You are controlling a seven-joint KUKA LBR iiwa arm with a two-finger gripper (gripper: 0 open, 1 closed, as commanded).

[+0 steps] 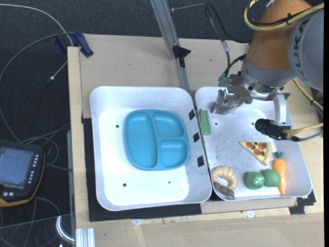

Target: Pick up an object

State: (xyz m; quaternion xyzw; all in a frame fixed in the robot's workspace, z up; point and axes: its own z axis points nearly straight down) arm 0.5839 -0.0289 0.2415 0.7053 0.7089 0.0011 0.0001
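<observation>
Hovering over the right bin's [298, 187] far corner, the end effector [224, 105] hangs just right of the green stick [205, 122]. The stick lies against the left wall, long axis running near-to-far. Finger spread: cannot tell.

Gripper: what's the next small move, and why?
Probably a short move toward the green stick lying along the right bin's left wall, then down. The gripper sits at that bin's upper-left corner with nothing visibly between its fingers, and the stick is the nearest object. The pizza slice, carrot and green pieces lie farther away.
</observation>
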